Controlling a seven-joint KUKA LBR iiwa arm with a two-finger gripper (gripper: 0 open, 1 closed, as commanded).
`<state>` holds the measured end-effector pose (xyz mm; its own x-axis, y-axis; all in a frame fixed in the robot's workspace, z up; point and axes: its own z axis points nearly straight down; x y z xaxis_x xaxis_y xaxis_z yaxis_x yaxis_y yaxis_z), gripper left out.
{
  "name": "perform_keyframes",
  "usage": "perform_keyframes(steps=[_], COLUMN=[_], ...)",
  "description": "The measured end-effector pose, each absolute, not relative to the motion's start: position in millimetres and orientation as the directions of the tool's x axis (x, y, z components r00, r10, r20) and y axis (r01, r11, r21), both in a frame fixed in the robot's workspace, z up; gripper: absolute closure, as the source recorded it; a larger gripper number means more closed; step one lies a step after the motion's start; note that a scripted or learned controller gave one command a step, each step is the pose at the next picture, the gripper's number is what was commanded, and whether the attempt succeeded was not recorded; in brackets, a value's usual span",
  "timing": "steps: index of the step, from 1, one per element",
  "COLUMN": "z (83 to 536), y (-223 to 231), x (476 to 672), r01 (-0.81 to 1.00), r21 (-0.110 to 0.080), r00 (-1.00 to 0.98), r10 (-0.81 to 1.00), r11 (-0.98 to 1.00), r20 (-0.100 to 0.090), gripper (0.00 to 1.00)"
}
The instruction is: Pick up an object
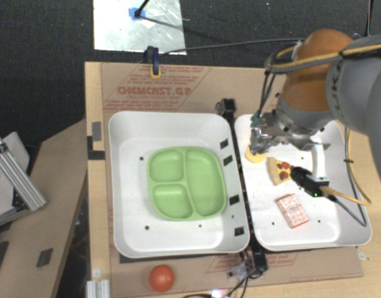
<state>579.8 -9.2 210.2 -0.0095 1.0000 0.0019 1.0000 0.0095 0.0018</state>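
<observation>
In the right bin (345, 228) lie a slice of toy pizza (278, 171), a pale yellow round piece (255, 156) and a pink patterned block (292, 210). My gripper (258, 143) hangs low over the bin's far left part, right above the yellow piece and just left of the pizza slice. The arm's body hides the bin's far side. Nothing shows as lifted.
The left bin (125, 166) bears a green divided tray (186, 182). An orange ball (161, 277) rests on the cardboard in front of the bins. A black clip-lined divider (234, 166) runs between the two bins.
</observation>
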Motion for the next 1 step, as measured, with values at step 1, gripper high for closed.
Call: perform_keyframes(steps=[1], z=[223.7], y=[48.7], x=[578.1], r01=[1.000], r21=[0.002], r00=[-0.011], r10=[1.000], r11=[0.011], r20=[0.002], gripper=[1.00])
